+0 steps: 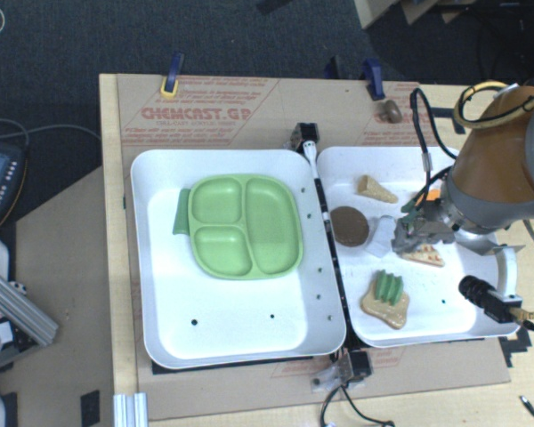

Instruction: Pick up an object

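Observation:
My gripper [418,238] hangs low over the right bin [374,163], reaching in from the right. Right under it lies a pizza slice [424,256], partly hidden by the gripper. A brown round cookie [349,225] lies to its left near the bin's left wall. A tan wedge of bread [375,189] sits farther back. Toward the front lies a toast with green beans on it [387,298]. Nothing shows between the fingers from this angle.
The left bin [160,185] holds a green divided plate [244,225] with a darker green piece [181,212] tucked under its left edge. Clamps stand at the back of the cardboard-covered bench [205,105].

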You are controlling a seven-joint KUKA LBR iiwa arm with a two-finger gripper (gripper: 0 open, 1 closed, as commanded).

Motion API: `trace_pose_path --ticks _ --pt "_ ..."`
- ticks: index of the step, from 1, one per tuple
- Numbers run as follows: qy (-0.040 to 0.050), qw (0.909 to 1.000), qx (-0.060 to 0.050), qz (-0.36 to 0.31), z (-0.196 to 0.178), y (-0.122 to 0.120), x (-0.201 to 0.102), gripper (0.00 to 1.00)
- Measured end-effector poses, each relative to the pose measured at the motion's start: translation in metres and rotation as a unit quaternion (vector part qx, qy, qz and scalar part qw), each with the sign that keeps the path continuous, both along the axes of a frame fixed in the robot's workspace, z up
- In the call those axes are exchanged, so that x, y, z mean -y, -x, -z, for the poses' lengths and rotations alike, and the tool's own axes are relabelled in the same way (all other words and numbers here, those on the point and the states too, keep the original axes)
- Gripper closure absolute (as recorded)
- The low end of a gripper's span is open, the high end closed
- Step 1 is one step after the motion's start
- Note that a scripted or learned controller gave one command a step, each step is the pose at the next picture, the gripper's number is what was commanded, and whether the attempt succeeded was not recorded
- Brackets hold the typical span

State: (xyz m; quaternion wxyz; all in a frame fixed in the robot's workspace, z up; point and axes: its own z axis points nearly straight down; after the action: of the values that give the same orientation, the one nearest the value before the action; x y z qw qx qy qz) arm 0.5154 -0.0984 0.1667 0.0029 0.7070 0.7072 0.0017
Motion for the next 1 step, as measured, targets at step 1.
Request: trace_pose_path --ticks 1 --pt "0.0 1.0 0.0 -0.001 -0.0536 -0.0016 0.0001 1.0"
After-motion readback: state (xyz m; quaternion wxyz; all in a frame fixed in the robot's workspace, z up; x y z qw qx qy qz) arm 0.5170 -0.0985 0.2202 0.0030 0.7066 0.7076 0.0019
